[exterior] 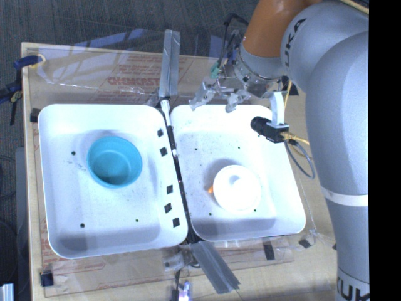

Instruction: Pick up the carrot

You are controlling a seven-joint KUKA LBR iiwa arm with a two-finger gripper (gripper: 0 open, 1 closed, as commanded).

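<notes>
Only a small orange sliver of the carrot shows, at the left edge of a white upturned bowl in the right bin; the bowl hides the rest of it. My gripper hangs over the far rim of the right bin, well behind the bowl and the carrot. Its fingers are spread open and nothing is between them.
A blue bowl stands in the left bin. A metal divider runs between the two bins. The grey arm fills the right side, and a black cable fitting hangs over the right bin's far right corner.
</notes>
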